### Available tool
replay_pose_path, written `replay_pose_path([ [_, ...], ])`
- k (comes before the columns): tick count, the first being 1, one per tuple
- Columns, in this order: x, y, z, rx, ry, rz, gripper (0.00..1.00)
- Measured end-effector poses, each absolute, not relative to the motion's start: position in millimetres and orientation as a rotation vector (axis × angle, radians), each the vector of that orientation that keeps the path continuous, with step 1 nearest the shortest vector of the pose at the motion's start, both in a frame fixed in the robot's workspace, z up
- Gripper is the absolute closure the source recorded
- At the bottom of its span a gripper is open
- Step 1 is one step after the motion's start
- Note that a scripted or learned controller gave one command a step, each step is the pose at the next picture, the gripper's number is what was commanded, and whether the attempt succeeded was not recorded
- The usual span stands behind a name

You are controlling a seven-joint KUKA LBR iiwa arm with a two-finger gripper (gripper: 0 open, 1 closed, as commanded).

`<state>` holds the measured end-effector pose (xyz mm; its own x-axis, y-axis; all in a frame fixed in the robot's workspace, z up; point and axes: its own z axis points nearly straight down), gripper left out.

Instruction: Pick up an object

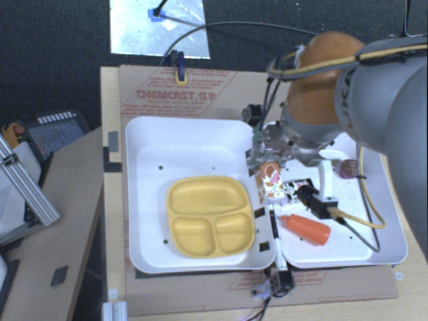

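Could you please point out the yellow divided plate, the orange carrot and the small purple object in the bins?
yellow divided plate (210, 214): camera view, on its central ridge.
orange carrot (307, 228): camera view, mid-body.
small purple object (348, 168): camera view, its middle.

Bright, even overhead light; glare whitens the bins (200, 129), and focus is slightly soft.
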<state>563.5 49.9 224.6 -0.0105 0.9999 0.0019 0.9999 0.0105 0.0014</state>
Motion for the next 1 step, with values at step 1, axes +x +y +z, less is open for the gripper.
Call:
replay_pose_path([
  [1,569.7,101.9,234.0,-2.210,-2.233,-0.006,1.00],
])
